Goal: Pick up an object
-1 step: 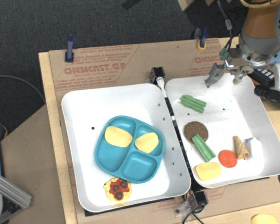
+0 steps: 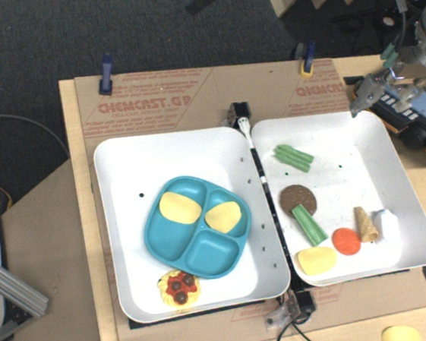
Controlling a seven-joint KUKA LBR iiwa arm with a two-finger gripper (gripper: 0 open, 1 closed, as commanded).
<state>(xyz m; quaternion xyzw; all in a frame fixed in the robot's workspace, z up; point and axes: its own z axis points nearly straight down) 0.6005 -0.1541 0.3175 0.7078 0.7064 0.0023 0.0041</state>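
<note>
Camera view, looking down on both bins. Gripper (image 2: 372, 93) parked beyond the right bin (image 2: 362, 135) at its 1 o'clock corner, above the rim and well apart from every object; whether apart or together cannot be told.

Candidate objects in the right bin: green ribbed piece (image 2: 294, 157) at 11 o'clock, alone on bare floor; brown disc (image 2: 295, 195) near centre-left, touching the green stick (image 2: 309, 225) at its 6 o'clock; yellow wedge (image 2: 316, 260) at 7 o'clock; orange ball (image 2: 346, 241) just beside it; tan cone (image 2: 366, 223) at 4 o'clock, close to the ball.

Left bin (image 2: 123, 184): blue divided plate (image 2: 200, 255) carrying two yellow pieces (image 2: 180, 207), with a toy pizza slice (image 2: 178, 287) at the plate's 6 o'clock.

Likely hazards:
- descending onto the crowded 5-to-7 o'clock cluster, thereby nudging a neighbour or closing on two things at once;
- rolling the ball away on contact;
- scraping the bin wall when reaching for the wedge near the lower rim;
- sliding off the flat disc.

Safest target, by this layout: the isolated green ribbed piece.
</note>
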